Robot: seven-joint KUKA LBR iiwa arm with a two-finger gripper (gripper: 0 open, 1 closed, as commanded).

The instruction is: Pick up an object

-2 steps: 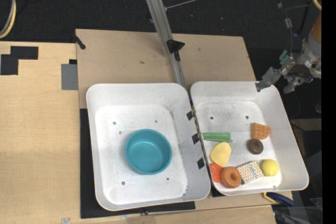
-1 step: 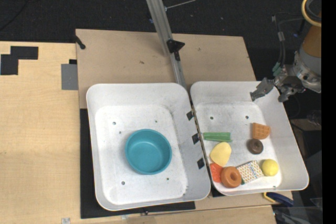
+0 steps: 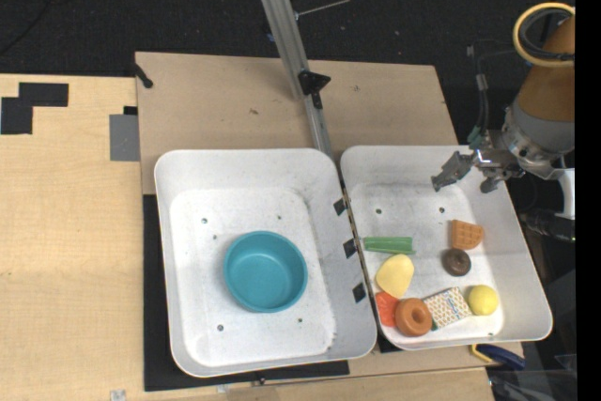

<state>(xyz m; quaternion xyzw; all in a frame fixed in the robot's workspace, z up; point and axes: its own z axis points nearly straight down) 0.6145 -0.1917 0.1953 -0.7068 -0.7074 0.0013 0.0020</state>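
Observation:
My gripper hangs over the far right part of the right bin, fingers spread open with nothing between them. Below it in that bin lie an orange waffle piece, a brown chocolate donut, a green stick, a yellow lemon-like piece, an orange donut, a red piece, a patterned white block and a yellow ball. The waffle piece is the nearest, a short way in front of the gripper.
The left bin holds a teal bowl. A grey metal rail slants down from the back to the gap between the bins. The arm's orange band stands at the right edge.

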